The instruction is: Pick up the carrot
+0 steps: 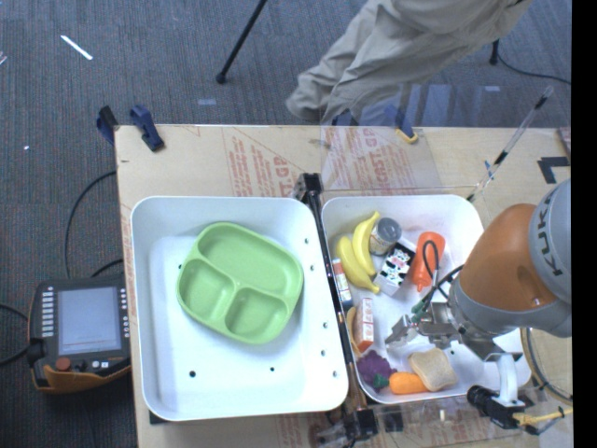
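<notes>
Carrot [407, 382]: small orange piece lying flat in the right bin [464, 211], at its near edge, just below the gripper [417, 329] and clear of it. A slice of bread [433, 369] sits touching the carrot on its right, directly under the gripper. A purple grape bunch [376, 368] lies just left of the carrot, below and left of the gripper.

Gripper hangs low over the near part of the right bin, metal fingers pointing left; cannot tell how wide they stand, and nothing shows between them.

Above the gripper: orange-handled scissors [427, 259], a small patterned box [395, 267] and a jar [382, 235]. Up and to the left: bananas [357, 251].

Far left of the gripper, in the left bin [154, 343]: green divided plate [240, 282].
</notes>
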